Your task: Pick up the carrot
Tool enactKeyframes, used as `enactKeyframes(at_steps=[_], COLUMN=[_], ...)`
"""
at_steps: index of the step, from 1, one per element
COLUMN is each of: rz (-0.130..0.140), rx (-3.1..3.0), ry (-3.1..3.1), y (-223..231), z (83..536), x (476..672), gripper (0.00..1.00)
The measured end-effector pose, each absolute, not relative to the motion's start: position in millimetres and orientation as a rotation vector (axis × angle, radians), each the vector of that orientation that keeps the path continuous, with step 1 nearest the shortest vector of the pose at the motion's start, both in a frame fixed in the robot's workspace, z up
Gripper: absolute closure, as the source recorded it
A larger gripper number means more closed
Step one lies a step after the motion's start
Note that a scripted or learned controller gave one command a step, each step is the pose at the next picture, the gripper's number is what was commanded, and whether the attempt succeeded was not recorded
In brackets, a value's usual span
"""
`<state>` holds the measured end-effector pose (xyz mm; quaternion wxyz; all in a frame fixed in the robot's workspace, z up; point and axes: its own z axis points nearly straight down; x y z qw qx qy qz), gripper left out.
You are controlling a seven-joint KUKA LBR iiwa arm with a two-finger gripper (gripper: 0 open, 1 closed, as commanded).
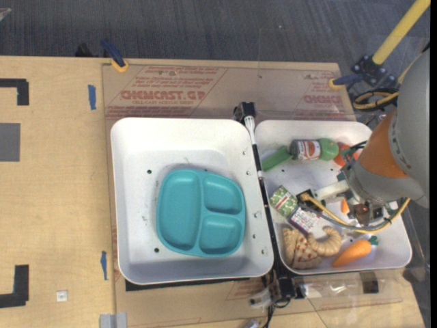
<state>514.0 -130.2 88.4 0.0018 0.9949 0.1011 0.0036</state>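
The orange carrot (354,252), with a small green tip at its right end, lies in the front right corner of the right bin (403,255). My gripper (360,214) hangs low over the right side of that bin, just behind and above the carrot. Cables and the wrist body hide its tip. Nothing is visibly held in it, and the carrot rests on the bin floor.
Also in the right bin are a green bottle with a red label (311,149) at the back, a small green box (281,199), a purple packet (304,219) and a tan pastry-like item (311,244) left of the carrot. A teal divided plate (201,211) lies in the left bin (130,183).
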Motion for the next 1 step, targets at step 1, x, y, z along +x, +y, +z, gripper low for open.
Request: enactKeyframes(at_steps=[1], rz=[0.013], rx=[3.121], ry=[0.319], y=[-130.7], z=[99.8], x=[514.8], gripper=[1.00])
